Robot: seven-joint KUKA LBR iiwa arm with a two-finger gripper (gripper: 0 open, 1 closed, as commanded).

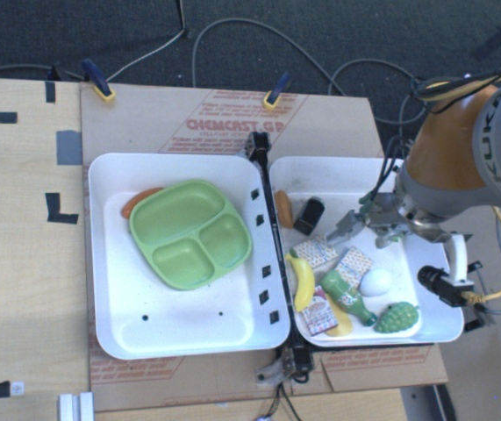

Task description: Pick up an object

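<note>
Gripper [353,226] hovers just above patterned packets [333,257], near black object [309,216].

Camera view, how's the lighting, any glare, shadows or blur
Camera view: bright, even light; the white bins look nearly washed out; a soft shadow lies beside the green tray; the arm's orange band is slightly soft; small items around the banana are hard to resolve.

grey arm [461,160], orange band, black cables, metallic hand [353,226].

A light green divided plate [190,232], a yellow banana [303,281], a white egg [375,282].
</note>
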